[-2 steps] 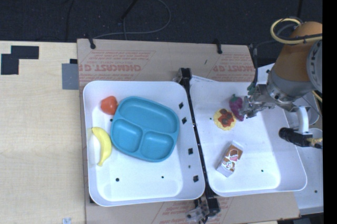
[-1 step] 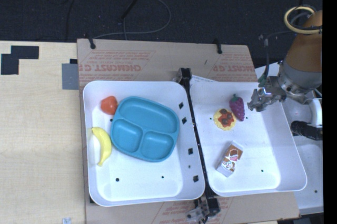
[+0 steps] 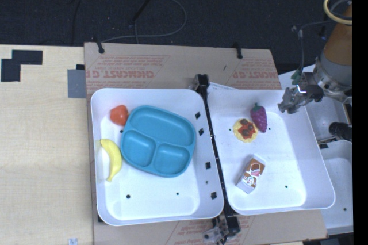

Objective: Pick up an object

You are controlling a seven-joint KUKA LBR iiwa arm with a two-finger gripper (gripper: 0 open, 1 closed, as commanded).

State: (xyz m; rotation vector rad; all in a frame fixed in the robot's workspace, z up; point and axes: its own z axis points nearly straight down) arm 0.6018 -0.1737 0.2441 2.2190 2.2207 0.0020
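On the far left of the left bin [image 3: 109, 203] a banana [image 3: 111, 159] lies curved along the wall, with a tomato [image 3: 119, 115] just above it near the top corner. Beside both sits a blue plate [image 3: 158, 140] with three compartments, tilted a little and taking up most of that bin's floor. A black divider [image 3: 210, 146] runs between the two bins.

In the right bin [image 3: 310, 195], a small pizza [image 3: 245, 130] rests in the upper middle, and a bunch of purple grapes [image 3: 259, 117] lies just beside it, up and to the right, seemingly touching it. Lower down, well apart from those two, a small carton [image 3: 250, 175] lies tilted on the white floor.

My claw [image 3: 292, 101] hangs at the upper right edge of the right bin, above the rim, near the grapes but apart from them. It has nothing in it; how wide it stands I cannot tell from here. My orange band [image 3: 339, 42] shows above it.
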